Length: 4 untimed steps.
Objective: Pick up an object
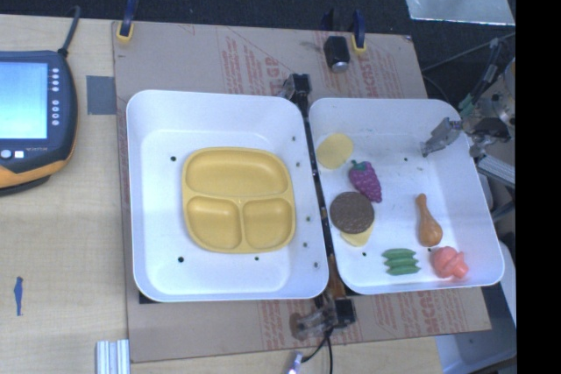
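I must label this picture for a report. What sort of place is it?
Probably a robotics lab bench set up for grasping trials. Two white bins hold toy food such as purple grapes, a robot hand reaches in, and a control pendant lies beside them.

Left bin (149, 188) holds a yellow three-compartment tray (238, 198), sitting roughly centred. Both bins rest on a cardboard sheet (228, 57), blue-and-yellow clamps (127, 20) along its far edge. Teach pendant (31, 118) lies on the wooden bench (61, 276), well left of the bins.
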Available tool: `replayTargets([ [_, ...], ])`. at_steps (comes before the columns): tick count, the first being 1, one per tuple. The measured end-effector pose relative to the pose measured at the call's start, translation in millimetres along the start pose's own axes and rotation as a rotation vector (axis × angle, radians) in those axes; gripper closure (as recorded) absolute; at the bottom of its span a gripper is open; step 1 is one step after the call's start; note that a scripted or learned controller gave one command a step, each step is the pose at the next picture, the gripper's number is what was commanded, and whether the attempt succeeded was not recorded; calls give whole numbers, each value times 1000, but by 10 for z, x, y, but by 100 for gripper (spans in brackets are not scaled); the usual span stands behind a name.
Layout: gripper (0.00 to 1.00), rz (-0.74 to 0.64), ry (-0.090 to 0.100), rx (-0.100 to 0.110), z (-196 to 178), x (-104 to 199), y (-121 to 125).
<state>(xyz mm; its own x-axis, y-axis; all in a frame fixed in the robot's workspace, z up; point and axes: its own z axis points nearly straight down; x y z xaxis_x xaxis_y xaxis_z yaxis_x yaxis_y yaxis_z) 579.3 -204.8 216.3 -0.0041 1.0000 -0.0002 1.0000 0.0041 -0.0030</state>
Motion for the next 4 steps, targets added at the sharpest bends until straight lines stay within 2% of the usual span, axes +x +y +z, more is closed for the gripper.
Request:
replayTargets([
  [1, 0, 0, 2, 6, 1272, -66, -686],
  [2, 100, -4, -1, 1, 1149, -77, -665],
  [3, 100, -4, 1, -1, 1077, 634, -107],
  [4, 100, -1, 2, -2, 238, 1446, -136],
])
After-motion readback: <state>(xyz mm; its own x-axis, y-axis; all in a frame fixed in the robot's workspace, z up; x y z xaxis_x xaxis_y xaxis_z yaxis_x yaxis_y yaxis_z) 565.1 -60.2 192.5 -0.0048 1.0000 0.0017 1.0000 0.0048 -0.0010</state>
